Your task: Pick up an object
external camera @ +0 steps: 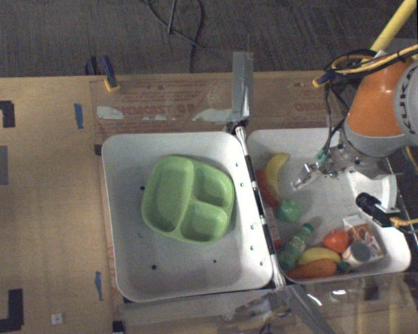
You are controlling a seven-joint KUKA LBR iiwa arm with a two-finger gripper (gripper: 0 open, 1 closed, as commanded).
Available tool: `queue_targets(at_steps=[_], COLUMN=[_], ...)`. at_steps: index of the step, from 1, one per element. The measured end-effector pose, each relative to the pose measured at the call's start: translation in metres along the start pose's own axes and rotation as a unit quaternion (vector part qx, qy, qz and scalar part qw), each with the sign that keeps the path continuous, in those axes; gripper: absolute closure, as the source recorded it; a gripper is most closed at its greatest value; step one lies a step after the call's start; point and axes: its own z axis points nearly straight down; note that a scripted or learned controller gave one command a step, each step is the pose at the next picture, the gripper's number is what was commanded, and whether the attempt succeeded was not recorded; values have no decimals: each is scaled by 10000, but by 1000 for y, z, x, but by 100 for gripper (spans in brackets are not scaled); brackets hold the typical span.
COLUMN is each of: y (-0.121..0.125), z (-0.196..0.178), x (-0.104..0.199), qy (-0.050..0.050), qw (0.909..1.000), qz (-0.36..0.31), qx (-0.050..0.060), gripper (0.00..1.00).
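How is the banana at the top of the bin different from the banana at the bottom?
The upper banana lies alone, standing nearly up the picture, curved. The lower banana lies flat across, squeezed between an orange carrot and a green bottle. Both are yellow and lie in the right bin.

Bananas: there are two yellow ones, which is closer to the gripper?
The upper banana, curved near the right bin's top left, is closer to the gripper. The other banana lies low beside the orange carrot.

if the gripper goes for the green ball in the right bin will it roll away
Probably. The green ball looks round and smooth, so an off-centre touch would likely roll it. It lies apart from the yellow banana, with bare bin floor around it, so little would stop it. It looks like light plastic.
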Motion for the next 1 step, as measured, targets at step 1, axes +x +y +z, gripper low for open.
queue_targets(at_steps=[1], y=[-106], z=[18], x=[10], qy=[2], qw=[10000], qz=[-47], qx=[-2], gripper=[0])
